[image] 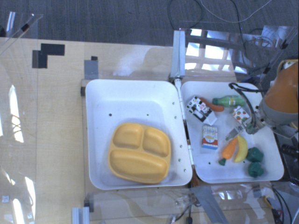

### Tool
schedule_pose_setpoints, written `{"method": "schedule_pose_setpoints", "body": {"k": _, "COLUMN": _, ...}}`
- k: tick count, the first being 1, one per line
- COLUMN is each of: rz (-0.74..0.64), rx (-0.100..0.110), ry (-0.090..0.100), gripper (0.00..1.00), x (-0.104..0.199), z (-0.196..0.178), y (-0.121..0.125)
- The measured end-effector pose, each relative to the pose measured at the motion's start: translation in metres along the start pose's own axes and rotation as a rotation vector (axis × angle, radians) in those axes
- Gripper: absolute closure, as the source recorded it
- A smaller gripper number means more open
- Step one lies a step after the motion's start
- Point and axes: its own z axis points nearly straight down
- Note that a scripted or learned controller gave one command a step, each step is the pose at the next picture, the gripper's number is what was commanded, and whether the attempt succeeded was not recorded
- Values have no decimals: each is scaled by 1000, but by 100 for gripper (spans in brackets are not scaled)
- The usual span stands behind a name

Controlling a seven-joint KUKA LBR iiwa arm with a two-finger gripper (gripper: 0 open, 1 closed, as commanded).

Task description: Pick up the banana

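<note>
Nearest you, at the front of the right bin (275,174), two green broccoli pieces (255,162) sit just right of the banana (241,150). The banana lies in the front right part of that bin, roughly upright in the view, with a carrot (229,150) right against its left side, possibly touching.

The jaws (244,129) hang just above the banana's upper end, beside a small red-and-white piece (240,114). You cannot tell from this slant how far apart they stand, and nothing shows between them, so treat the banana as not yet held.

To do this step well, you would want the jaws centred over the banana's middle rather than its tip, and closing across its narrow width. The carrot leaves little room on the left, so one finger could land on it or catch both. The broccoli crowds the lower right. Come down straight and low enough to grip the body, since a curved, smooth skin probably slips from a shallow pinch.

The yellow tray (140,151) in the left bin (100,125) is well apart.
</note>
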Motion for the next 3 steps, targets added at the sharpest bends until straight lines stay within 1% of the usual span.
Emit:
{"method": "schedule_pose_setpoints", "body": {"k": 1, "rz": -208, "rx": -1, "ry": -1, "gripper": 0, "x": 21, "z": -1, "y": -49}}
{"method": "schedule_pose_setpoints", "body": {"k": 2, "rz": -210, "rx": -7, "ry": 0, "gripper": 100, "x": 21, "z": -13, "y": -46}}
{"method": "schedule_pose_setpoints", "body": {"k": 3, "rz": -48, "rx": 3, "ry": 3, "gripper": 100, "x": 37, "z": -138, "y": -6}}
